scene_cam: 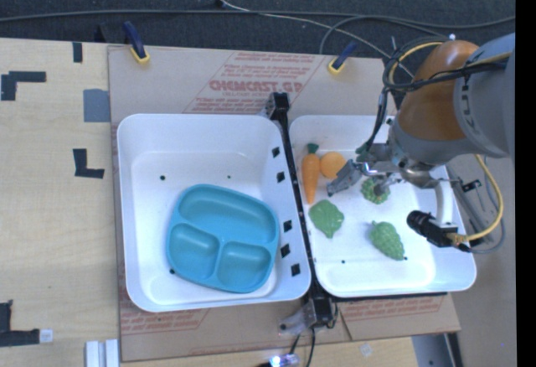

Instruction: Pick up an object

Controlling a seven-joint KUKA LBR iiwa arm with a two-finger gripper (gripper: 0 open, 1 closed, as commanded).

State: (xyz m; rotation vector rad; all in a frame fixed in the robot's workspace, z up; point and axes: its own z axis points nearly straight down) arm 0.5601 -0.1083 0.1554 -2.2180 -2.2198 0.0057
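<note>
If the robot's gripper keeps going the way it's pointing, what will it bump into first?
The gripper points down-left into the right white bin. Most likely it first meets the round orange toy fruit beside the orange toy carrot, though depth is hard to judge from above.

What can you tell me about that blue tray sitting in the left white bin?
The blue tray looks like smooth, light-blue plastic, a rounded plate divided by raised ridges into three compartments, one long and two smaller. It lies flat, right way up, turned at a slight angle, on the floor of the left bin, toward the near right part. Its compartments hold nothing. Only the bin floor touches it; the toy vegetables lie in the other bin.
</note>
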